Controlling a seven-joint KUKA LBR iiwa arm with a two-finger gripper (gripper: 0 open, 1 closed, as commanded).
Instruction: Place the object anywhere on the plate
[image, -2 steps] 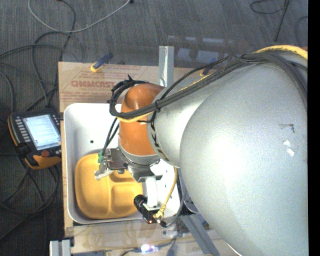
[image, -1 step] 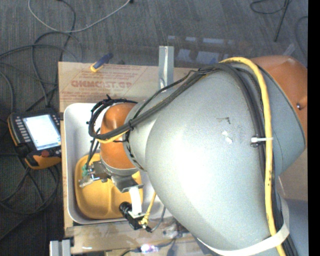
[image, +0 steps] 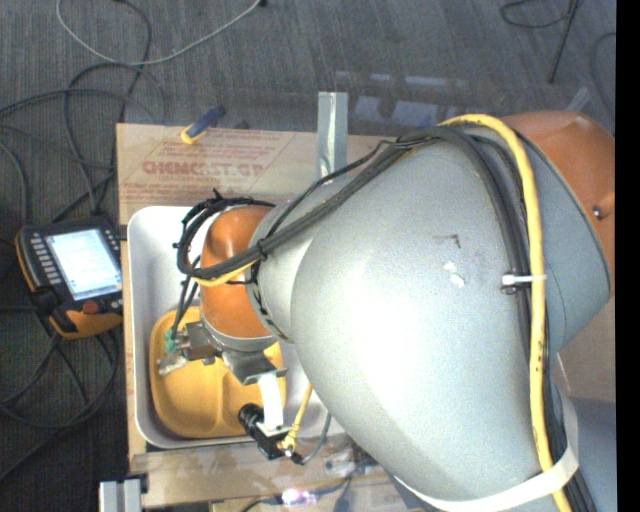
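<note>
1. Plate (image: 190, 395): a yellow plate lies in the lower part of the left white bin (image: 140, 300), close to the bin's near wall. Roughly half of its surface shows; the wrist covers the rest.

2. Object to be placed: it cannot be identified. A small greenish item (image: 172, 345) sits by the wrist hardware at the plate's upper left edge, but it is too small to say whether it is the object or a fitting on the arm.

3. Gripper (image: 215, 350): the tool hangs directly over the plate, seen from above, with the orange band (image: 232, 250) and wrist body hiding its working end. Whether it is open or closed, and whether it carries anything, cannot be told.

4. Judgement on position: the tool stands above the plate most likely because the plate is the drop target. Whether a release is pending or already made cannot be settled here.

5. Arm (image: 430, 320): the large grey link fills the right and centre and hides most of the bench beyond the left bin. A black cable bundle (image: 195, 235) loops round the wrist, and a yellow hose (image: 525, 220) runs along the link.

6. Surroundings: a cardboard sheet (image: 200, 165) lies behind the bin with a small yellow-and-blue item (image: 202, 124) on it. A handheld pendant (image: 75, 270) with a lit screen rests on the floor to the left, well apart from the bin.

7. Obstruction: the bin walls close round the plate leave the tool limited lateral room.
</note>
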